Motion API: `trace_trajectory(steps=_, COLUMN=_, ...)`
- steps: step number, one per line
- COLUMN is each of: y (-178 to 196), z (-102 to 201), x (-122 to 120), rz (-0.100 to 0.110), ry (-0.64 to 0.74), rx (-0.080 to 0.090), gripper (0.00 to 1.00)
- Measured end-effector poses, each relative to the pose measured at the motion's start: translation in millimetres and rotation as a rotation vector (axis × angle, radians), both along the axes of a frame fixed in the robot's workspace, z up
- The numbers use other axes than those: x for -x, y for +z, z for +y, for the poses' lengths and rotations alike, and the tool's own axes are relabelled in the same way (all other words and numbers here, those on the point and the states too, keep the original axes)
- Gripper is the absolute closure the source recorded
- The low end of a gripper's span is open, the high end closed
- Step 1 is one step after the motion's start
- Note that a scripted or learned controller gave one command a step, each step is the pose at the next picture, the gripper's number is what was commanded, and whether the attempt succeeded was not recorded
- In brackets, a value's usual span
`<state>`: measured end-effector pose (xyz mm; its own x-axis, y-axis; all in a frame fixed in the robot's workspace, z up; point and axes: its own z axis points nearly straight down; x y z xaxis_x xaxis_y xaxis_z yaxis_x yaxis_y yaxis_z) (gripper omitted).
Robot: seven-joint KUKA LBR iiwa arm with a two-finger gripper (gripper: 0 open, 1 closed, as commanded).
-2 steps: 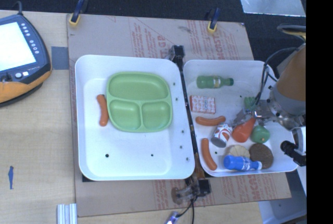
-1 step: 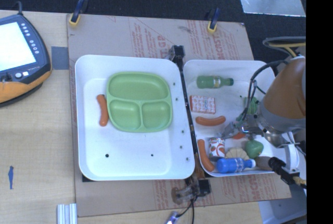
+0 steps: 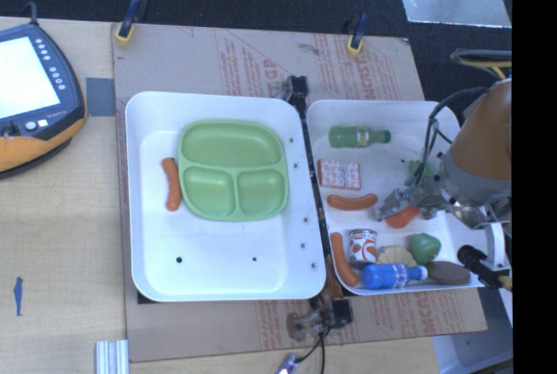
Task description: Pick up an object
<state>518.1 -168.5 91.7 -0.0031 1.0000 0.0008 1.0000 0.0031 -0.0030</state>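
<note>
My gripper [image 3: 400,207] is low over the right bin [image 3: 383,116], near its right side, at the end of the grey arm with the orange band [image 3: 484,136]. A small red-orange object [image 3: 402,218] lies right at its tip; whether it is gripped I cannot tell. Just left of it lies a brown sausage [image 3: 352,202]. The same bin holds a green bottle [image 3: 359,136], a red-and-white packet [image 3: 338,175], a small can [image 3: 362,243], a blue bottle [image 3: 393,276], a green round object [image 3: 424,247], a beige lump [image 3: 396,256] and an orange sausage [image 3: 341,261].
The left bin [image 3: 148,216] holds a green divided plate [image 3: 233,170] and an orange sausage [image 3: 172,183]. A control pendant [image 3: 30,94] lies at the bench's far left. Two clamps [image 3: 130,20] [image 3: 355,31] hold the cardboard at the back edge.
</note>
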Motion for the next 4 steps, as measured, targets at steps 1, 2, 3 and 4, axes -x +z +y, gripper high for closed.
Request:
trace_trajectory(steps=1, y=10, z=-1, x=0, rz=0.002, ry=0.002, rx=0.001, gripper=1.0)
trace_trajectory(steps=2, y=76, z=-9, x=-35, rz=0.0, ry=0.0, rx=0.0, gripper=1.0)
trace_trajectory(steps=3, y=152, z=33, x=-139, rz=-0.002, ry=0.002, rx=0.001, gripper=1.0)
trace_trajectory(steps=4, y=85, z=27, x=-130, rz=0.002, ry=0.001, rx=0.001, gripper=1.0)
